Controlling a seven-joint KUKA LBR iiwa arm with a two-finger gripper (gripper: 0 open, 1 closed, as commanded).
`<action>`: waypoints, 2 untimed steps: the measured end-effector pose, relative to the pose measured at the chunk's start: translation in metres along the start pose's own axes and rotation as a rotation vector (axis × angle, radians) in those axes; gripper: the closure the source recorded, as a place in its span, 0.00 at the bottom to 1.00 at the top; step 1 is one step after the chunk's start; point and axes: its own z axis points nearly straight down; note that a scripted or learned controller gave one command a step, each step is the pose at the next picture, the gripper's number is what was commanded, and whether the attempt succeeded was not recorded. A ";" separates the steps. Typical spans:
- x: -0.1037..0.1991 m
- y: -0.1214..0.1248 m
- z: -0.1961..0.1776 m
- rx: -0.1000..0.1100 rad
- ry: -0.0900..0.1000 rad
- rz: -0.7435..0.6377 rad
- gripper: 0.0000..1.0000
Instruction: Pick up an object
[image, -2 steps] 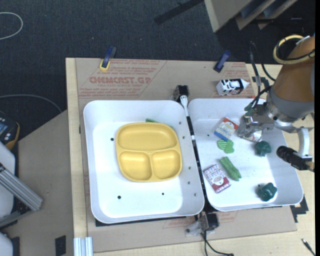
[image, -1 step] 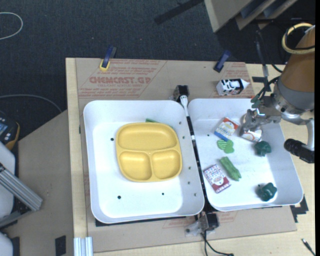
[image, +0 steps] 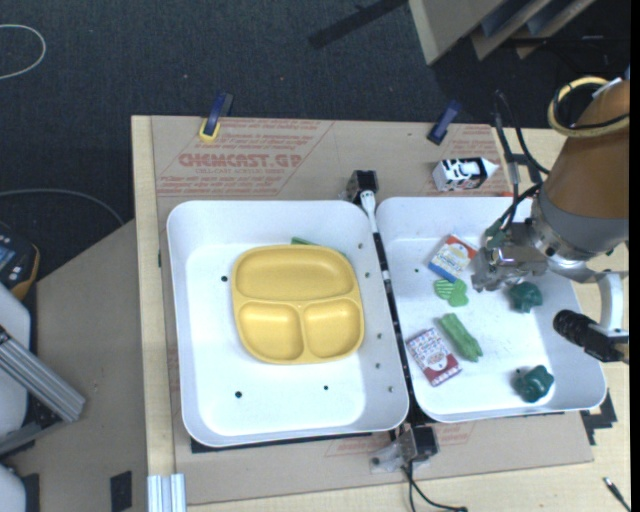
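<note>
Teal toy (image: 523, 296) just beside gripper (image: 497, 268); finger state cannot be told; crowded neighbours risk a miss.

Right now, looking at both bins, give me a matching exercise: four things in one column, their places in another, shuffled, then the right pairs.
Things:
1. yellow tray
2. red packet
3. gripper
4. black-and-white toy

Places:
A. on the bench beyond the right bin
B. middle of the left bin
C. near the front of the right bin
D. over the right bin's far half

Pairs: 1-B, 2-C, 3-D, 4-A
</note>
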 end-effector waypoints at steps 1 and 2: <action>0.044 -0.041 -0.011 0.000 0.001 -0.002 1.00; 0.059 -0.049 0.002 0.000 0.000 0.000 1.00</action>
